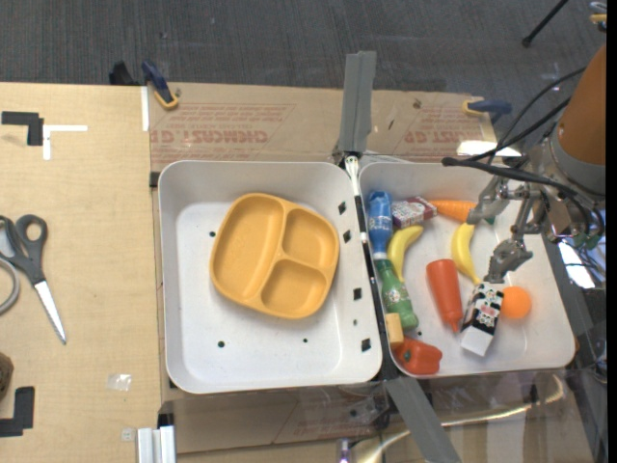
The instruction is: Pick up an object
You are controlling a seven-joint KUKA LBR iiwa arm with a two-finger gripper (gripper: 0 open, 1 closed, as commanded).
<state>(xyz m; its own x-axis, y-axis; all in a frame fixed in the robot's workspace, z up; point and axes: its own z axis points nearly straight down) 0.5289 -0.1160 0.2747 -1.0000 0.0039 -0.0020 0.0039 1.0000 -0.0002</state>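
1. Bins: two shallow white bins side by side on the bench. Left bin [183, 258] carries one yellow three-compartment plate [275, 256].
2. Right bin [559, 350], contents: blue bottle [378, 210], green bottle [394, 292], two bananas [403, 245] [466, 251], carrot [449, 209], orange-red cylinder [444, 292], red pepper [417, 356], orange ball [516, 302], small cow-print milk carton [482, 318].
3. Claw [503, 231]: hangs over the right bin above the carton and the right-hand banana, fingers slightly spread, nothing seen between them.
4. Likeliest target: the milk carton, lying tilted near the bin's front right, touching or just beside the orange ball.
5. Handling, judged: carton looks light and stiff, with flat sides that favour a grip across its narrow width at mid-body. The ball beside it may roll if nudged.
6. Off-bin items: scissors [37, 268] at the bench's left.
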